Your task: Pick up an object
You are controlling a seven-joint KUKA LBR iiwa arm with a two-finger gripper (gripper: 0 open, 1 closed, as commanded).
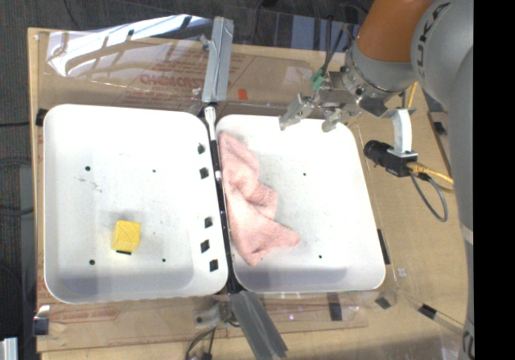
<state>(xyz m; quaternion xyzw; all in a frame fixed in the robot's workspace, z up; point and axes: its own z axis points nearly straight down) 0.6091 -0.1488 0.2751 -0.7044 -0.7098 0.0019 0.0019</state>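
Arm [418,20] reaching in, fingers [294,114] spread, empty.

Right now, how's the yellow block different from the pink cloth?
The yellow block is small, boxy and compact; the pink cloth is much larger, soft and crumpled. The block lies in the left bin, away from its walls; the cloth lies in the right bin, against the divider side. Both rest on white bin floors, apart from the gripper.

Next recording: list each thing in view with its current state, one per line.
Gripper: open, nothing between its fingers, over the right bin's far rim.
Pink cloth: crumpled, lying in the right bin against its left wall.
Yellow block: resting flat in the left bin, untouched.
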